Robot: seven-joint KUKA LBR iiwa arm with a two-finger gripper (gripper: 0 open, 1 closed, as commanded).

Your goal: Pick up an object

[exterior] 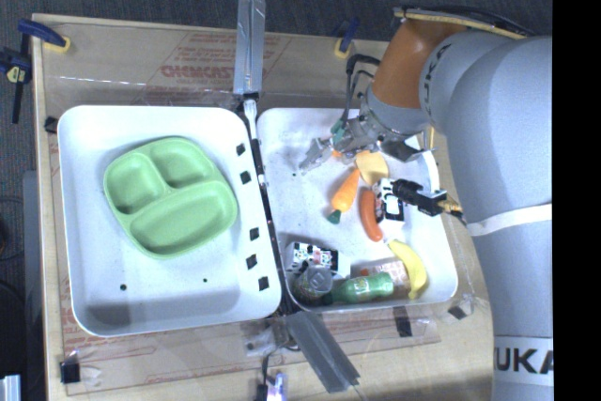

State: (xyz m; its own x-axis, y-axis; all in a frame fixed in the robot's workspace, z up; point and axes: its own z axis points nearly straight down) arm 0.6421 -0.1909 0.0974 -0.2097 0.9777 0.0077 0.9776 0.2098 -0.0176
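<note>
Pincer (324, 148) sits low in the far part of the right bin (293, 213), over bare white floor, with the arm (488, 127) coming in across the bin's outer wall. Can't tell whether it is open or closed, as the tip is small and glare-washed; nothing visibly sits in it, so I don't log a grasp. No target is named in the task, so any loose item counts. Closest is the carrot (345, 191), just beside the pincer toward the bin's near wall, lying tilted with its green end pointing away from it. A yellow piece (372, 166) lies on the arm side of the pincer, touching the carrot's fat end. A red sausage (371, 214) lies past the carrot, parallel to it. Well apart from the pincer, along the near wall, are the banana (410, 266), green bottle (368, 287), can (316, 280) and small black-and-white box (313, 254), all packed close together. My guess is that cluster is awkward to enter, and that's why the pincer works the open end. Left bin (84, 202), across the divider from the pincer, holds a green divided plate (169, 197), probably too flat and wide to pinch. Both bins rest on the tabletop (141, 61). Judged step: descent/approach near the carrot, pick not yet made.
</note>
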